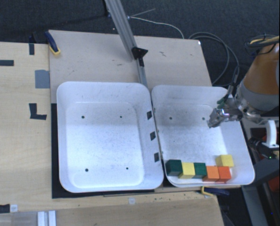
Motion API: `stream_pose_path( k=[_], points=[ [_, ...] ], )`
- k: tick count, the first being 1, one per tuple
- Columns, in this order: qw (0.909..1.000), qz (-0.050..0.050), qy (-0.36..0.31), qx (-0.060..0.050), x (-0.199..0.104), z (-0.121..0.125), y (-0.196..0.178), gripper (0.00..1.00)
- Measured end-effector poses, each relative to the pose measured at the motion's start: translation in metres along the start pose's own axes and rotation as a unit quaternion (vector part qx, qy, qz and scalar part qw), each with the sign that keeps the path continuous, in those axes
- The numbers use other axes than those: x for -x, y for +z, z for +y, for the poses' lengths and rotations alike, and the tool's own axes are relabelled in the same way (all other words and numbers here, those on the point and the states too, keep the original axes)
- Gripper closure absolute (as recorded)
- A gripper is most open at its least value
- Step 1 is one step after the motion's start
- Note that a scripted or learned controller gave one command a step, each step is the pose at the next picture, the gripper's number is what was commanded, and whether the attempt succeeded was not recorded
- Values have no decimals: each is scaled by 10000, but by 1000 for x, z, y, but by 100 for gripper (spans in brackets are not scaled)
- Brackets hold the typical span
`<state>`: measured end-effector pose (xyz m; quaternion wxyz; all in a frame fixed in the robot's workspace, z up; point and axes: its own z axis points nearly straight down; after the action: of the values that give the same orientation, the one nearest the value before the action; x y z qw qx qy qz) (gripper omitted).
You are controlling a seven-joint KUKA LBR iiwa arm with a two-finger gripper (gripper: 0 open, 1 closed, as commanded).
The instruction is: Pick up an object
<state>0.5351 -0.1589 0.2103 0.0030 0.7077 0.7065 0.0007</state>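
- Although the left bin (104,135) sits bare, the right bin (187,107) holds the targets: green cube (174,166), yellow cubes (188,169), orange cubes (218,173), crowded along its near wall, awkward for finger access.
- Gripper (214,120) hovers above that bin, well apart from the cubes; nothing seen held.
- No legible markings.

Two white bins side by side on the worktop (97,60), left bin (104,135) touching right bin (187,102). A metal rail (123,25) slants down to their seam. Blue-yellow clamp (52,43) at the far-left corner, cables (220,46) trailing off right.
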Motion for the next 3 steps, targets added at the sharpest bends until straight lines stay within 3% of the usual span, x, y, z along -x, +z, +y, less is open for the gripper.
stream_pose_path(
  k=[1, 2, 3],
  points=[
    [10000, 33, -59, -36, -128, -7, -8, 100],
    [10000, 3, -4, -9, -74, 32, -36, 100],
    [10000, 2, 28, -58, -1, 8, 9, 100]
  ],
)
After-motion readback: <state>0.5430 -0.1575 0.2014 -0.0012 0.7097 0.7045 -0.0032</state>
